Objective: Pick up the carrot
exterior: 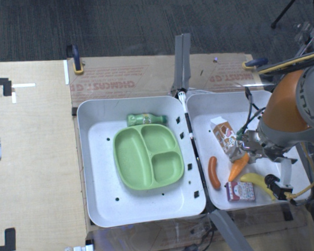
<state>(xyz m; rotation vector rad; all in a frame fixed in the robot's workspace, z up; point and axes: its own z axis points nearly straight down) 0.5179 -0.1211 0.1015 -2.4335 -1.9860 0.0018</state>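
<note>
The right bin (204, 196) is entered by the arm from the right; the gripper (245, 150) is seen at the carrot's (237, 168) upper end — whether the fingers are apart or clamped cannot be told; the carrot lies between sausage (214, 173) and banana (261, 184).

A robotics lab — clamped cardboard (159, 72) bench, white bins (90, 169), grey carpet.
</note>
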